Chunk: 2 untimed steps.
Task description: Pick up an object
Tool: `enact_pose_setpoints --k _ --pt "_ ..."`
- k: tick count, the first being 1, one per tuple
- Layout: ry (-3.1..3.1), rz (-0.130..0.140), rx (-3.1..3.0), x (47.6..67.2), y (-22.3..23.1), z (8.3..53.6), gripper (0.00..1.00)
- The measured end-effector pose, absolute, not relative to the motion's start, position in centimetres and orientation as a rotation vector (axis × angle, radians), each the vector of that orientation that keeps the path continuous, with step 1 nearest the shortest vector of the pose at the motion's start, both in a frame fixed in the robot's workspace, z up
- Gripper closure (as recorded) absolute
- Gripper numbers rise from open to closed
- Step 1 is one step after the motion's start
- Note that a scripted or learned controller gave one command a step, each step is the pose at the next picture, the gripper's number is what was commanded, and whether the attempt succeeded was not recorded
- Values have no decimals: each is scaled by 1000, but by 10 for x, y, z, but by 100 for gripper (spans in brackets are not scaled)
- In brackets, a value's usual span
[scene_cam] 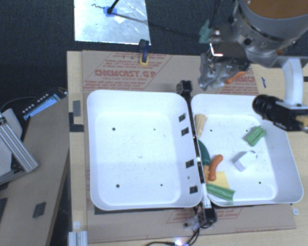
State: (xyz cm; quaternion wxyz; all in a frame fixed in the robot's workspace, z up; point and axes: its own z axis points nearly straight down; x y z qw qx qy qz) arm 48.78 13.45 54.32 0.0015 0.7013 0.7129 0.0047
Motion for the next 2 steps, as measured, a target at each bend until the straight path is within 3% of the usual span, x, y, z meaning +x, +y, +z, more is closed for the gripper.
enact_pose_setpoints --k 2 --pt "2245 21 2191 489 134 565 100"
